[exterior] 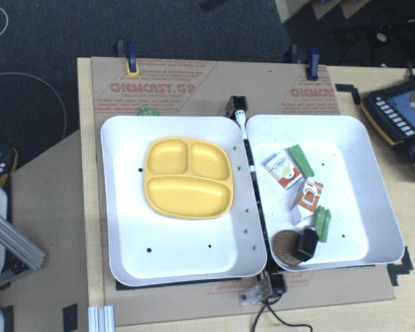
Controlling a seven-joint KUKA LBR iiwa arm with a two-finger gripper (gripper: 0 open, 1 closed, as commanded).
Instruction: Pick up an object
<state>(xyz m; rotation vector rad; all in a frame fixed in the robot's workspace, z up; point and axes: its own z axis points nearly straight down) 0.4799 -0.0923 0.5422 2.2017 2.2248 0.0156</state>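
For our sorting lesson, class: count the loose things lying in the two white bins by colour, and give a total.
Yellow: 1, the divided plate in the left bin.
Green: 2, the upper green stick and the lower green piece in the right bin.
Red and white: 2, the small carton and the packet.
Brown: 1, the round disc.
Black: 1, the small block.
Total: 7

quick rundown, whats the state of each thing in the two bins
yellow divided plate: flat in left bin, right way up, compartments bare
green bar: lying flat in right bin, against the white packet
white packet: lying flat
orange-and-white packet: lying flat, tilted
green piece: lying flat
brown disc: flat at near edge
black block: resting partly on the disc
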